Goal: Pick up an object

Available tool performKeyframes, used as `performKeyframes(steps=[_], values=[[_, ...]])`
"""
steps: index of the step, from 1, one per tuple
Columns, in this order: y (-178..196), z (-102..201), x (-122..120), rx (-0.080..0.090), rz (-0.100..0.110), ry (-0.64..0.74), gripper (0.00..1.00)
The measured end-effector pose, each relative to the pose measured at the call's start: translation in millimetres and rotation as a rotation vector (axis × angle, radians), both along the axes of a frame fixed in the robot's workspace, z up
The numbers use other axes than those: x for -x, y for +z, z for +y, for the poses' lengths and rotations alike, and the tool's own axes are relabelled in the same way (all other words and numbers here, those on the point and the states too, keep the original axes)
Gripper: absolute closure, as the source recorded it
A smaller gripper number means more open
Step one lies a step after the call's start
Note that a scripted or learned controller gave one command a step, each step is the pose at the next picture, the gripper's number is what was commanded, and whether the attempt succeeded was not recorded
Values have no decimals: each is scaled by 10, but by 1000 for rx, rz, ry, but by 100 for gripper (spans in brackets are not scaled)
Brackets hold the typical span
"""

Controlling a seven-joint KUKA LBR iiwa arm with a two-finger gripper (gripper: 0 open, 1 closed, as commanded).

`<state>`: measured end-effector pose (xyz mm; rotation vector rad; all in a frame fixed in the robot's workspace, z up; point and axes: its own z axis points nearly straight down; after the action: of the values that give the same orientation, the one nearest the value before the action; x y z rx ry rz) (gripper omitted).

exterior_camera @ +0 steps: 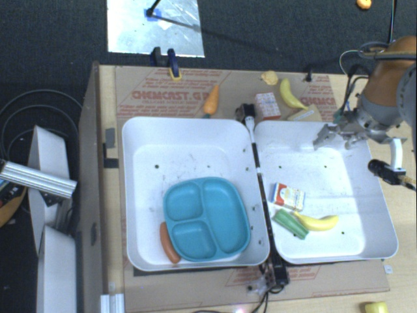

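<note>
The right bin holds a small red and white carton, a green stick-shaped object and a yellow banana, all close together near its front left. My gripper hangs over the bin's back right part, well behind and to the right of these objects, with nothing seen in it. In the left bin lie a blue divided plate and an orange-red sausage at the plate's front left.
Behind the bins on the cardboard lie a carrot, a small box, a second banana and a pale yellow piece. A black part juts over the right bin's right wall.
</note>
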<state>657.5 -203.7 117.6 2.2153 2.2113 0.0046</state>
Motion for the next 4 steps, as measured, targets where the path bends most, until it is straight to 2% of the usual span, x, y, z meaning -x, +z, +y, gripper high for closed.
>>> performKeyframes(steps=[1, 2, 3, 4], values=[[1354, 48, 196, 0, -8, 3, 0], [-205, -21, 370, -9, 21, 1, 0], [356, 409, 1152, -7, 9, 3, 0], [644, 1188, 1650, -10, 10, 11, 0]])
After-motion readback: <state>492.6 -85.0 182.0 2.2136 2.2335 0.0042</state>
